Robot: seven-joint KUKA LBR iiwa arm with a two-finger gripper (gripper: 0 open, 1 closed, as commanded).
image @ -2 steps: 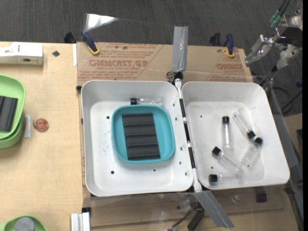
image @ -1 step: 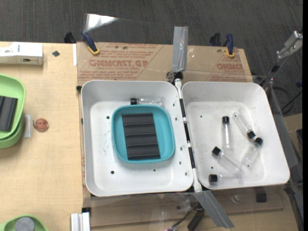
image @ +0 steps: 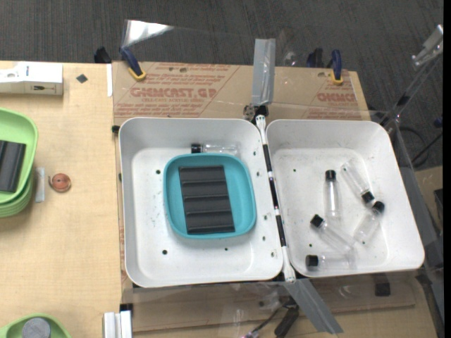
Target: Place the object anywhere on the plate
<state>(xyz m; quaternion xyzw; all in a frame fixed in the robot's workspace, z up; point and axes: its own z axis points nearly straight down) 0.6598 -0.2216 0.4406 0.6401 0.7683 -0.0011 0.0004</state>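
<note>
Vials (image: 330,192): you have several clear, black-capped tubes lying loose in the right bin (image: 396,162), scattered from its centre toward 5 o'clock.
Stray vial (image: 211,148): one more lies in the left bin (image: 130,189), just beyond the plate's rim at 12 o'clock.
Plate (image: 173,189): teal, centred in the left bin, carrying a black ridged insert (image: 206,199).
Gripper: you cannot tell its state, nor how it stands to the vials.
Surface: both bins sit on a cardboard sheet (image: 183,90) over a wooden bench (image: 63,259).
Room: dark carpet (image: 211,5) at 12 o'clock.

One fixed camera looks down at a slant on both white bins (image: 134,210).
</note>
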